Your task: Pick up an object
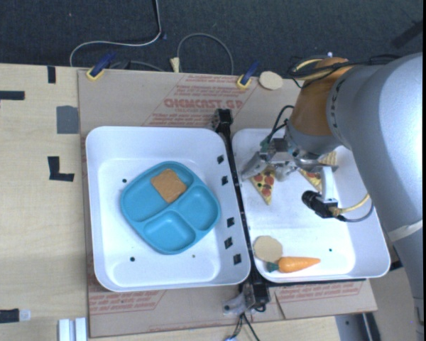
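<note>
My gripper (268,166) is low over the upper left part of the right bin (341,261), with its two grey fingers spread open. A pizza slice (264,187) lies on the bin floor just under and below the fingertips, its top end between them. It rests on the floor and is not lifted. At the bin's front edge a carrot (298,264) lies next to a round beige cookie (268,247). A small orange and yellow piece (314,179) lies to the right of the gripper, partly hidden by the wrist.
The left bin (110,190) holds a blue divided plate (172,208) with a brown cracker (169,185) in its top compartment. The arm's grey body (383,141) covers the right bin's far right side. A black cable (323,206) hangs by the wrist. The divider rim (233,190) runs between the bins.
</note>
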Robot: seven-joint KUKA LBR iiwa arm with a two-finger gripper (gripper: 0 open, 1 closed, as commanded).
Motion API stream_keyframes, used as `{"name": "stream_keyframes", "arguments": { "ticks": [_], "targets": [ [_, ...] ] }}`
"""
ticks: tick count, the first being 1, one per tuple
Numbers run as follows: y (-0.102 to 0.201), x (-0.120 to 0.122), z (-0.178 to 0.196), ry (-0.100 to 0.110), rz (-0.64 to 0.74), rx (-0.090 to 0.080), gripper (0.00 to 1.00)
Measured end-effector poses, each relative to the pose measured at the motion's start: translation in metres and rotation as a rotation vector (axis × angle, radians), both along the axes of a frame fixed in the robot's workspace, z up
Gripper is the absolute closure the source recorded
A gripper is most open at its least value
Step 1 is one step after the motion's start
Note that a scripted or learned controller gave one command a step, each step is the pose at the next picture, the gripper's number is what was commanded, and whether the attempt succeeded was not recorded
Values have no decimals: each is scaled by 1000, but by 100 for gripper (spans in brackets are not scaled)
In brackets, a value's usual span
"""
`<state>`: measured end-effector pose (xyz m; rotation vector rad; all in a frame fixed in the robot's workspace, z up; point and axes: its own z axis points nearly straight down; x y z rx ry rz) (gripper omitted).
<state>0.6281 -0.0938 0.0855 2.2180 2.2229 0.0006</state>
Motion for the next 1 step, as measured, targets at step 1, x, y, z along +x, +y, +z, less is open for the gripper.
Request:
{"name": "stream_keyframes", "arguments": {
  "ticks": [1],
  "targets": [
    [-1, -1, 11, -2, -1, -1, 100]
  ]
}}
